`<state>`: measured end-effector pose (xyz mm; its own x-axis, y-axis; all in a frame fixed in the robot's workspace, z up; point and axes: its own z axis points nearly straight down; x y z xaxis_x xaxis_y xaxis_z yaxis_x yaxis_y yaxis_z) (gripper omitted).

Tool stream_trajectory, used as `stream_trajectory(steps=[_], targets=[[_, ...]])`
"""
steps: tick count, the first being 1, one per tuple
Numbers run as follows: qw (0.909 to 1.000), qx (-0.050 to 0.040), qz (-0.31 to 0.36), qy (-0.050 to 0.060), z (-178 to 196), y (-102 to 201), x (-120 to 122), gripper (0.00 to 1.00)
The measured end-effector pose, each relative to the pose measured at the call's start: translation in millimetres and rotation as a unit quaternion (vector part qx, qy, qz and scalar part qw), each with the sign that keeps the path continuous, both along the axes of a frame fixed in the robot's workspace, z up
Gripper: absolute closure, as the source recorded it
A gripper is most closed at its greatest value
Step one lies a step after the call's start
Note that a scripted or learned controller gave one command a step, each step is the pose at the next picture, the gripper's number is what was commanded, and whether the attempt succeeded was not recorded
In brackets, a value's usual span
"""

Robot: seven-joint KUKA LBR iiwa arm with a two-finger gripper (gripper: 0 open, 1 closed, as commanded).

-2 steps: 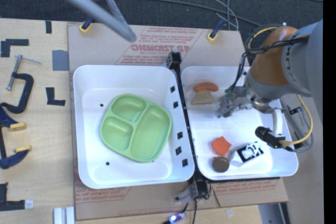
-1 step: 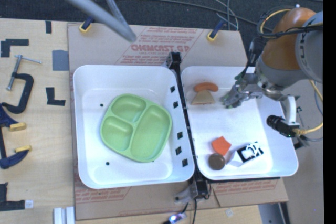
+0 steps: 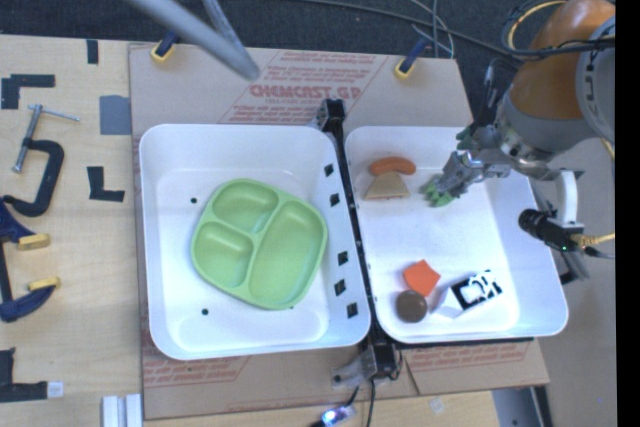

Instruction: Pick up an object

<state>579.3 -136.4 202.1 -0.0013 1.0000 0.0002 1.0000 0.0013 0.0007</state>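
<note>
In right bin (image 3: pixel 520 245): end effector (image 3: pixel 447 183) at green object (image 3: pixel 437 191).
Approach step; finger state unclear; next, confirm grip before lifting.

Both bins (image 3: pixel 160 215) are white. The divided plate (image 3: pixel 260 242) is pale green. An orange-red sausage (image 3: pixel 391 165) tops a tan wedge (image 3: pixel 388 187); nearby are a small green piece (image 3: pixel 437 193), an orange block (image 3: pixel 422 277), a brown disc (image 3: pixel 411 307) and a black-and-white patterned tag (image 3: pixel 475 290) (pattern unreadable).
</note>
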Motion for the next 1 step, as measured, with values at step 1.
stream_trajectory(steps=[1], targets=[[1.0000,0.0002,0.002,0.001,-7.0,50.8,10.2,1.00]])
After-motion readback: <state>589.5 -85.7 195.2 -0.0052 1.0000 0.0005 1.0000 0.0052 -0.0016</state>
